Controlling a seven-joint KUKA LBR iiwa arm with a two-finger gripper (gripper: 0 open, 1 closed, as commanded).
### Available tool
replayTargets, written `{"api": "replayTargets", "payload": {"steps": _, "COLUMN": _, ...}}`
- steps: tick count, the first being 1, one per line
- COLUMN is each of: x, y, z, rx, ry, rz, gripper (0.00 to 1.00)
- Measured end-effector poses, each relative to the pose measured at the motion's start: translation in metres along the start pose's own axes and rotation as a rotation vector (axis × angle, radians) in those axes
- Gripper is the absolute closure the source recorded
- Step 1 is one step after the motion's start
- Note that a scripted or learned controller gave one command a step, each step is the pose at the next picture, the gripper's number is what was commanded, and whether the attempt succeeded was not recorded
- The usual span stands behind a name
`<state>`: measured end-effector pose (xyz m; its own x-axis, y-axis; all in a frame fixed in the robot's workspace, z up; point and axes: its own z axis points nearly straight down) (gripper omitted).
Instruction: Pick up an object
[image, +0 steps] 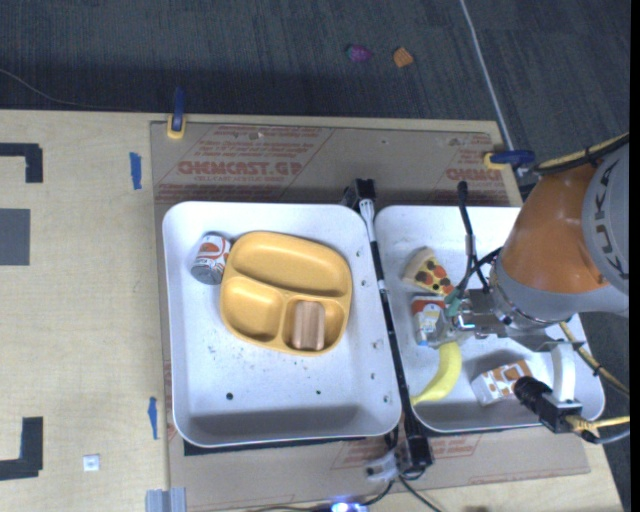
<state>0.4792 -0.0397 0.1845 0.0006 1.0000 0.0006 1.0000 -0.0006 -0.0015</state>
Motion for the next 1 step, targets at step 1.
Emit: {"api": "replayTargets", "payload": {"steps": 1, "x": 0.0584, "y": 0.0418, "z": -0.0001, "rx": -0.003, "ry": -0.001, "rz": -0.002, "gripper": 1.0}}
